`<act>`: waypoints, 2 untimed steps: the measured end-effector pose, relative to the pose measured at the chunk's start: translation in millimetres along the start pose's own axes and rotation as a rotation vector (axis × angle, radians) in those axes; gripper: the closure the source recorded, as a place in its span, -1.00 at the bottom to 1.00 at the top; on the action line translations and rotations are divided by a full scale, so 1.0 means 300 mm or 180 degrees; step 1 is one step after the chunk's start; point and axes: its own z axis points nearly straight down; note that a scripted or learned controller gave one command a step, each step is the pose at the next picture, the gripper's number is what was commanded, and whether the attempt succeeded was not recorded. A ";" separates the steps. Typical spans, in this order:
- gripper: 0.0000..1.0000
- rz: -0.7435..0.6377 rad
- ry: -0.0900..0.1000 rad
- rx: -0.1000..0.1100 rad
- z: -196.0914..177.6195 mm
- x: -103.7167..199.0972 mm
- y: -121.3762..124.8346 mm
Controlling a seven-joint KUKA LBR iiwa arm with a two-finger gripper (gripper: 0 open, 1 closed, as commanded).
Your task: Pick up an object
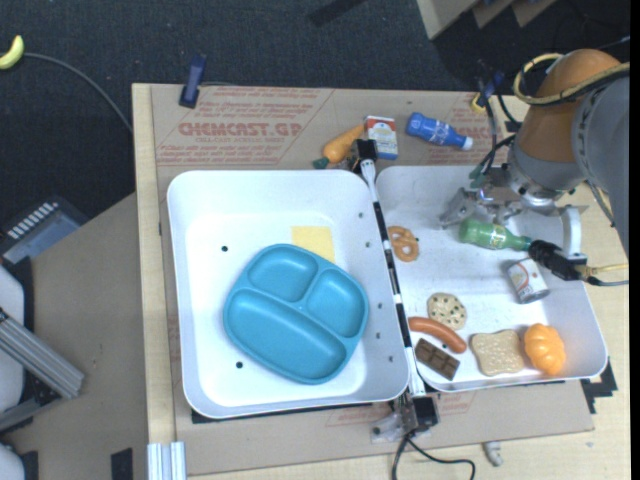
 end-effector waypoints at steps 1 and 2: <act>1.00 -0.0001 -0.0003 -0.0009 -0.036 0.001 0.003; -1.00 -0.0001 -0.0003 -0.0008 -0.035 0.001 0.002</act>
